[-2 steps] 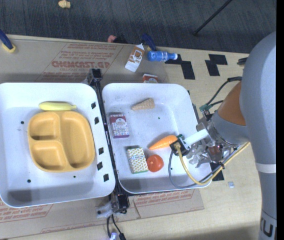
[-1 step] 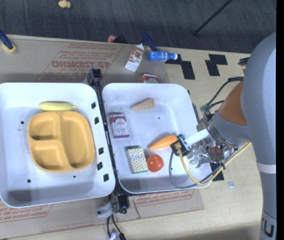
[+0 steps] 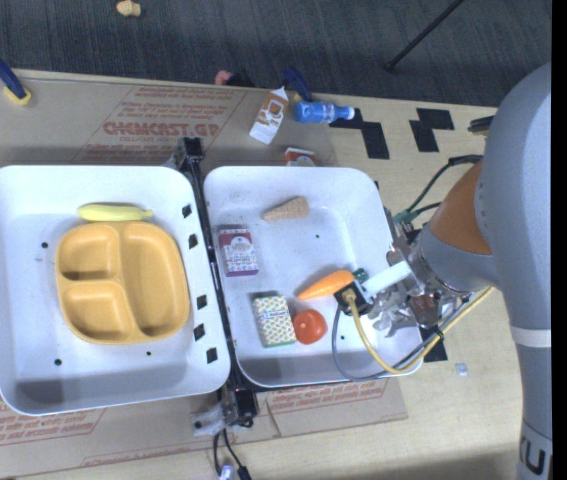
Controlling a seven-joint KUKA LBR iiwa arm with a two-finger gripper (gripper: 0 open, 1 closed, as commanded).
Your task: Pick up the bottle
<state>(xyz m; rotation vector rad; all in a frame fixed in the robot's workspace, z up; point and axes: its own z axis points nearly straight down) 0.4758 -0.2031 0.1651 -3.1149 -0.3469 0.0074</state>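
Blue bottle (image 3: 321,113) is outside the right bin (image 3: 348,230), lying on its side on the bench just past that bin's far rim. It is well apart from the gripper (image 3: 381,306).

The gripper sits low at the right bin's right-hand wall, near its front corner, tangled in its own wiring. A yellow cable (image 3: 395,364) loops down over the bin's rim. I cannot tell from this view whether the gripper is parted or closed, and I see nothing held in it.

Clutter near the bottle:
- a small white carton (image 3: 269,117) lies just beside it, also beyond the far rim
- a second small carton (image 3: 300,156) is touching the right bin's far rim

Inside the right bin:
- tan cone (image 3: 285,209) near the far wall
- dark red packet (image 3: 237,251) by the left wall
- green-yellow box (image 3: 274,320) and red tomato (image 3: 309,326) side by side toward the front
- orange carrot (image 3: 325,285), tilted, just beside the gripper

The right bin's whole depth and that far rim lie between the gripper and the bottle.

The left bin (image 3: 18,298), against the right bin's left wall, holds a yellow divided plate (image 3: 123,278) and a banana (image 3: 115,212).
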